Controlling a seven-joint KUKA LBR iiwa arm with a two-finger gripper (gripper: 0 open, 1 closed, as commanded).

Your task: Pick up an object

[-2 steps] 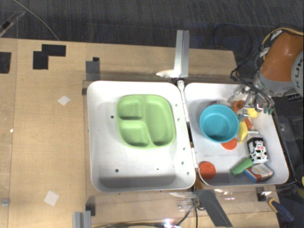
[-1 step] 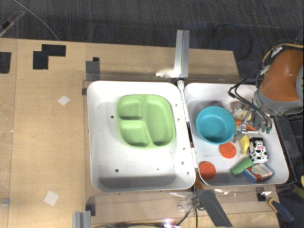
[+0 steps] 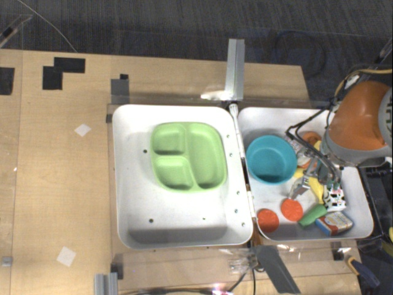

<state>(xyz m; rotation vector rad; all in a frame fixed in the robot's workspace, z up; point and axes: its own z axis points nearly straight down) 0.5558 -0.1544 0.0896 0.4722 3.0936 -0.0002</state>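
Arm: reaches in from the right, its orange band above the right bin (image 3: 367,223).
Gripper (image 3: 299,191): low in the right bin, just beside the blue bowl (image 3: 271,158); whether it is spread or pressed together I cannot tell, and nothing shows between its tips.
Objects: two orange discs (image 3: 291,210), a green stick (image 3: 313,214), a yellow piece (image 3: 315,188) and a small printed box (image 3: 334,224) lie crowded along the right bin's near side.
Left bin (image 3: 132,226): holds a green divided tray (image 3: 186,156).
Progress: by my reading nothing is lifted yet; the grasp and lift are left.
Likely target: the orange disc or yellow piece nearest the gripper.
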